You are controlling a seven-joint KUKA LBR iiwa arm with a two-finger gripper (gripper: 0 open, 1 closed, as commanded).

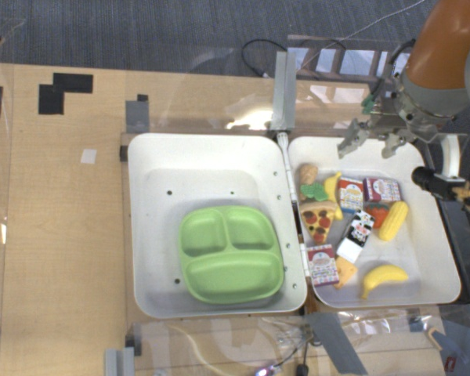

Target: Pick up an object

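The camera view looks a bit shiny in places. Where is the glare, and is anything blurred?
In the camera view, glare washes out the bench just behind the left bin, by the grey post; the green divided plate casts a soft shadow on that bin's floor; the toy food, such as the banana, is small and slightly soft; the end effector looks a little blurred.

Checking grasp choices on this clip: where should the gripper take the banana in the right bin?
Judging by its pose, across the middle of the banana, coming straight down. It lies flat and apart from the other toys, with bare bin floor on both long sides for the gripper's fingers.
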